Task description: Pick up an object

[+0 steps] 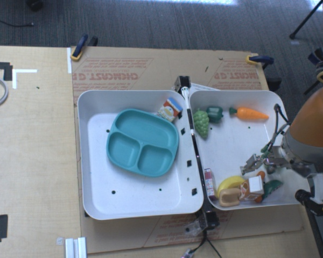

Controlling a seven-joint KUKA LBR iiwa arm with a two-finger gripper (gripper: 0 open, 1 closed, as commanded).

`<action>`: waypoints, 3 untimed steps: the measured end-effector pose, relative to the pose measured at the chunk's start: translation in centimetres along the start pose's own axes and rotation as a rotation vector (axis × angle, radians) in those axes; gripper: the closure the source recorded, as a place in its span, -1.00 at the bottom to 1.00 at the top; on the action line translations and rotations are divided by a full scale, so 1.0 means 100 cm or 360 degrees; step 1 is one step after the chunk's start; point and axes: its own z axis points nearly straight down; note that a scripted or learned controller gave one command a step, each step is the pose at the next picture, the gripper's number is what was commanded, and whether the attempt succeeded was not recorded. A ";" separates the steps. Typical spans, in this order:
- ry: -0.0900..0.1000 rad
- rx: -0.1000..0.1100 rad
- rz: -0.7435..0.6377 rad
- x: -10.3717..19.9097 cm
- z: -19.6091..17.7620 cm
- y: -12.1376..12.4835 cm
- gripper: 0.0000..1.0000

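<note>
Bench with two shallow white bins side by side. Left bin (91, 160): one teal divided tray (142, 142), lying flat and slightly turned, and a small orange-and-white packet (170, 109) at the far right corner. Right bin (231, 138): green toy grapes (201, 123) and a darker green piece (214, 113) near the far left wall; toy carrot (248, 113) at the far side; a cluster in the near corner made up of a yellow banana (231, 184), a tan bread-like piece (229, 197), a small white block (255, 185) and a green leafy item (272, 186), all touching or just beside one another. Gripper (254, 164): metal, low over the right bin just above the cluster; how far it is open cannot be told, and nothing is visibly held. No object is singled out; the likeliest target is the white block or its neighbours, directly below the tool. Risks, as judged: the crowding could make a descent land between items, push them against the bin wall, or catch two at once; the rounded banana could slip out sideways.
</note>
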 end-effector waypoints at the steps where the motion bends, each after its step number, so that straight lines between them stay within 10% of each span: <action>1: -0.0021 -0.0015 0.0010 -0.005 0.008 0.002 -1.00; 2: -0.0023 -0.0018 0.0015 -0.005 -0.001 0.003 1.00; 3: -0.0023 -0.0017 0.0014 -0.005 -0.001 0.003 -1.00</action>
